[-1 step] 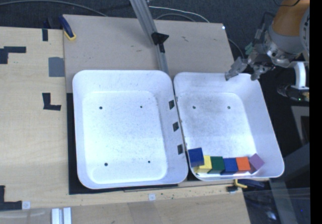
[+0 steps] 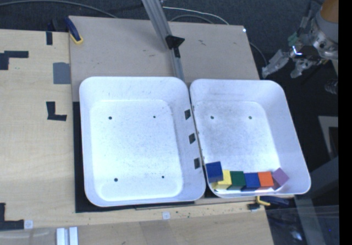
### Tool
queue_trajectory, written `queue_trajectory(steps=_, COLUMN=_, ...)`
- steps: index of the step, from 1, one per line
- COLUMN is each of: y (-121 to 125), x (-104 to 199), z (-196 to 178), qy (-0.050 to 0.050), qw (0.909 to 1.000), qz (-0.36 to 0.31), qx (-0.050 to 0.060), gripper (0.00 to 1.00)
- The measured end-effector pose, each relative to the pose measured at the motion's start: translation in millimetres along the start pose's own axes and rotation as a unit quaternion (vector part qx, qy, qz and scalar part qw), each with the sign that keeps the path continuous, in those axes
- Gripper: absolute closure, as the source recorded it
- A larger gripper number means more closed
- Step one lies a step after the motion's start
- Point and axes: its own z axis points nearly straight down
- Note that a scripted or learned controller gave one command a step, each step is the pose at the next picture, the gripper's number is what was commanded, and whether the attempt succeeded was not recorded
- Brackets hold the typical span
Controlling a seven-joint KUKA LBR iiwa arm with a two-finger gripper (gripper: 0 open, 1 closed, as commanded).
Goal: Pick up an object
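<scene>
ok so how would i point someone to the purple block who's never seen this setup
Start at the right-hand white bin of the two and look along its near edge, where a row of small coloured blocks sits. The purple block is the last one at the right end of that row, next to the orange block. It is the only purple one, and it sits turned at an angle.

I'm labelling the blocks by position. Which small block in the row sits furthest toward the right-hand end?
The small purple block, at the row's right end by the right white bin's corner, just past the orange block.
</scene>
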Motion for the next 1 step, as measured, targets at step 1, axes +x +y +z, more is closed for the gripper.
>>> queue_trajectory(steps=1, y=7.5, x=30.1, z=-74.3, qy=0.001, qw=1.0, qz=-0.002, qx=-0.001, gripper=0.0)
